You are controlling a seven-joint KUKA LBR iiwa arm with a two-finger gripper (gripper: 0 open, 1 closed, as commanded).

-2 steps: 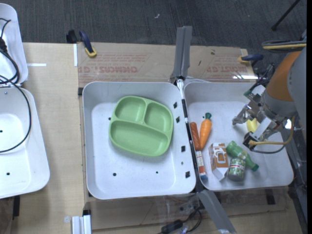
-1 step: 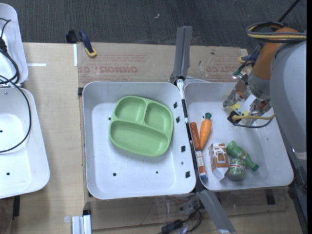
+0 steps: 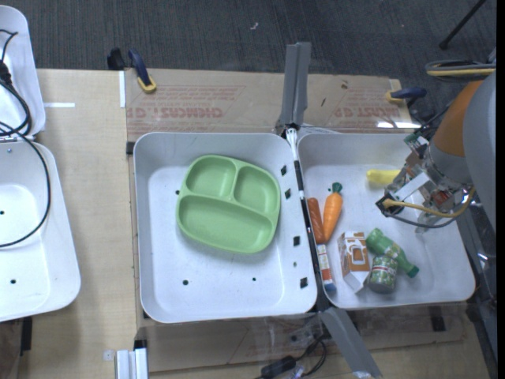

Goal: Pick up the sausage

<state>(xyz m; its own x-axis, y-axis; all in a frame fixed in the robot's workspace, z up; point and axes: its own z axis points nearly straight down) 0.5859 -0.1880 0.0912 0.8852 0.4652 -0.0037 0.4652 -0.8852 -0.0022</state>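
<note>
Nearest in the right bin (image 3: pixel 442 287) lie one green bottle (image 3: pixel 388 251), one can (image 3: pixel 383 275) and one carton (image 3: pixel 353 259). Beyond them, one sausage (image 3: pixel 316 219) rests against the bin's left wall, touching one carrot (image 3: pixel 332 212), well left of the pincer (image 3: pixel 392 204); whether that is open or closed I cannot tell. One green plate (image 3: pixel 229 204) sits in the left bin (image 3: pixel 158 283).
</note>
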